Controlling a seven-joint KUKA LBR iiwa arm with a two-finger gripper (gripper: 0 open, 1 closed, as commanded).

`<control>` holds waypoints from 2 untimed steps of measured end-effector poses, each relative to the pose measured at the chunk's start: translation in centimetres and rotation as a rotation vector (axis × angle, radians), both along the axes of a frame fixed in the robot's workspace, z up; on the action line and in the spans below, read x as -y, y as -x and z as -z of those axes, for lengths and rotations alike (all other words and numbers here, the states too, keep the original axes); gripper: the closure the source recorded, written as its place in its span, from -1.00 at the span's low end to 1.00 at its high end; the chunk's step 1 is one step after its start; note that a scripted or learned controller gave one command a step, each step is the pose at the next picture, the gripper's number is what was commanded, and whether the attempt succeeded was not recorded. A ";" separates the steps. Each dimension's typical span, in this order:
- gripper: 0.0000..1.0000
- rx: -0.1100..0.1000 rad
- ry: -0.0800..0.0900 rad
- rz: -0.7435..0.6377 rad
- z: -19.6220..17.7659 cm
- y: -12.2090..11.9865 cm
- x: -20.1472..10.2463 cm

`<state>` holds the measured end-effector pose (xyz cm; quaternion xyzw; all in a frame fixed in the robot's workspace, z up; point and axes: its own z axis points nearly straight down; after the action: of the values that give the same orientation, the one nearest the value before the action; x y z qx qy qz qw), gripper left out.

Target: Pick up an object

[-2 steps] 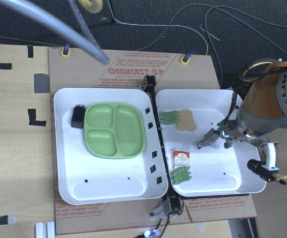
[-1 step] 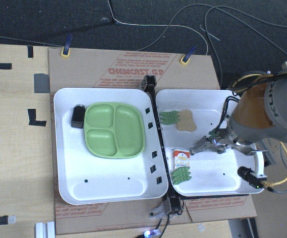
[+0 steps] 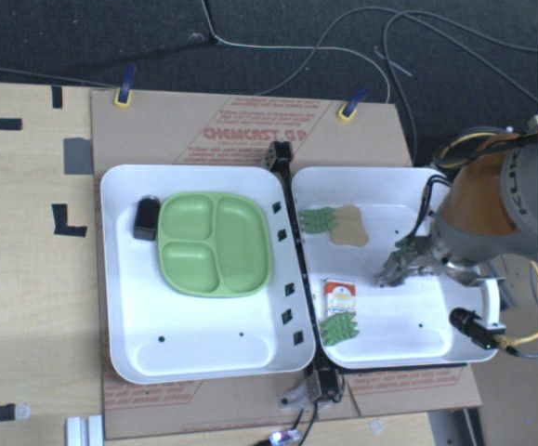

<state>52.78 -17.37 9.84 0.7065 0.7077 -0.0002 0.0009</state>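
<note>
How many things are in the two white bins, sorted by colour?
Green: 3, the divided plate, a leafy piece and another leafy piece
Black: 1, the small block
Tan: 1, the flat piece
White and red: 1, the little carton
Total: 6

A pale wooden desk [image 3: 27, 277] fills the near and left part of the scene, marked with scattered strips of black tape [image 3: 64, 223] and one grey patch [image 3: 78, 154]. A sheet of brown printed cardboard [image 3: 250, 128] lies flat on it, held at its far edge by two yellow clamps [image 3: 124, 93]. Beyond the desk, dark carpeted floor [image 3: 83, 17] spans the far side, crossed by loose grey cables [image 3: 343, 35]. The lighting is even and soft.
</note>
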 end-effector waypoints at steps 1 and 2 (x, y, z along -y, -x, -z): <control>1.00 0.000 -0.002 0.000 -4.8 -0.2 -1.0; 1.00 0.002 -0.001 -0.001 -10.0 -0.7 -2.0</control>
<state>53.47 -15.32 19.83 0.7062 0.7080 0.0009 0.0013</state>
